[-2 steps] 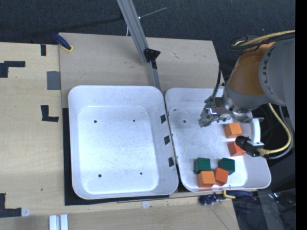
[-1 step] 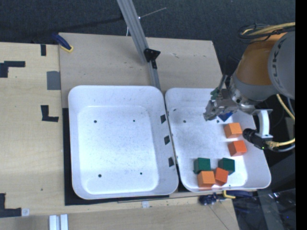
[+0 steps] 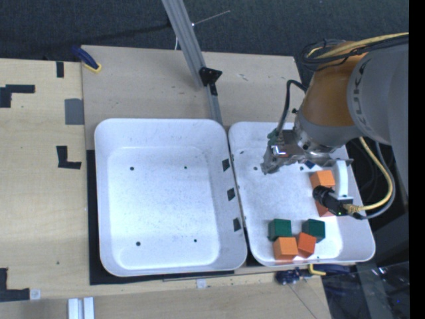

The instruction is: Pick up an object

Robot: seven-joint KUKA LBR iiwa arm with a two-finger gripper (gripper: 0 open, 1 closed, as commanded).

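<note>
Nearest the camera, at the front of the right-hand shallow white plastic bin (image 3: 252, 198), sit my candidates: an orange foam cube (image 3: 286, 247) touching a dark green block (image 3: 279, 228), with a second orange cube (image 3: 307, 243) and a second green block (image 3: 314, 228) just beside them. Farther back hangs my metal two-finger gripper (image 3: 270, 165) over bare bin floor; whether it is spread or pressed together I cannot tell. The cluster lies toward the bin's front from my tool, so I judge that is my reach.
</note>
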